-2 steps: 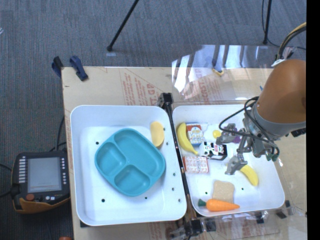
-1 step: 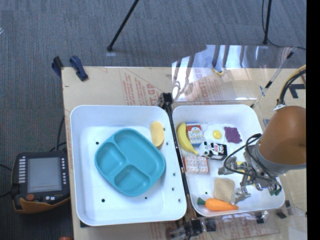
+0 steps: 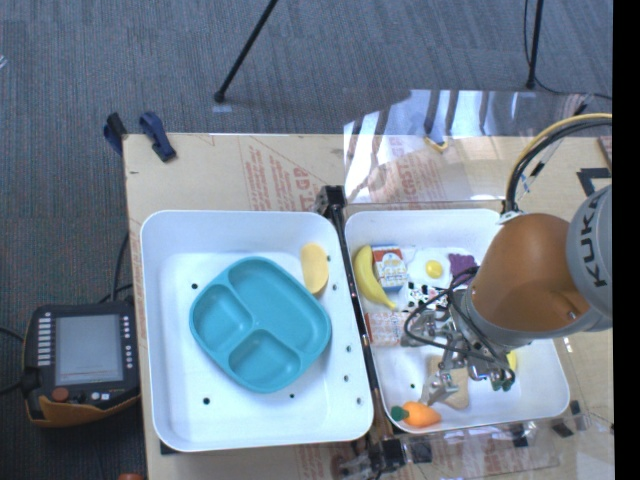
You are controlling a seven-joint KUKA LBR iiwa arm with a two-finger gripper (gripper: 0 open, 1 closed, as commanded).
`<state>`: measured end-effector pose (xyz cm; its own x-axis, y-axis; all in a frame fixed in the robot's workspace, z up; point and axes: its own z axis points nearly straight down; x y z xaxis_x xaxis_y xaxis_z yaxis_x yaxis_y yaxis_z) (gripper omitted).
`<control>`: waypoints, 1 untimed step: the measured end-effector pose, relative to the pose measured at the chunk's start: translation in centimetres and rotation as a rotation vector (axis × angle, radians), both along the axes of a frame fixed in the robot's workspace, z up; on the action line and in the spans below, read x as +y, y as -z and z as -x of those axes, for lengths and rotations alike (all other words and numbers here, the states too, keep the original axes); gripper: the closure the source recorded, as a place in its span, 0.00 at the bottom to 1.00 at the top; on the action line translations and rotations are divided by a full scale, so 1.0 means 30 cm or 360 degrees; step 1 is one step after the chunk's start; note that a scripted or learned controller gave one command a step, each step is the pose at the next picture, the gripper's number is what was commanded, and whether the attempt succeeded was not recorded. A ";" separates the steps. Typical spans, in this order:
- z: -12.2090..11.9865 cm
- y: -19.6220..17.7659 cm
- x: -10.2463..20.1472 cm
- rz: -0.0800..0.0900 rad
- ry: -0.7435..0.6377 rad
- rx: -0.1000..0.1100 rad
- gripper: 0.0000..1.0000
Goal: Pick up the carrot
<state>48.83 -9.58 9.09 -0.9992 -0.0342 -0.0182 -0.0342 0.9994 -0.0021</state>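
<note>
The small orange carrot with a green tip (image 3: 420, 414) lies on the floor of the right shallow white bin (image 3: 545, 388), near its front-left corner, just beside the front wall. Next to it, a little farther back, lies a pale tan flat piece (image 3: 450, 393). The same bin holds a yellow banana (image 3: 371, 276), a small white carton with a red picture (image 3: 390, 265), a fried-egg toy (image 3: 434, 268) and a purple item (image 3: 461, 263).

The left white bin (image 3: 165, 368) bears a turquoise plastic tray with three compartments (image 3: 260, 323) and a pale yellow rounded piece (image 3: 315, 268) at the tray's back-right edge. Both bins stand on a brown cardboard-covered bench (image 3: 240, 173); grey carpet (image 3: 120, 48) lies behind, and a black handheld control screen (image 3: 85, 353) sits at the left.

The two-finger gripper (image 3: 455, 368) hangs over the right bin – above the tan piece, close to the carrot but apart from it. Whether it is released or clenched cannot be told; the carrot is not in it.
</note>
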 end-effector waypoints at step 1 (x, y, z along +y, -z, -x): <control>0.002 -0.028 0.008 -0.0003 -0.0008 0.0009 1.00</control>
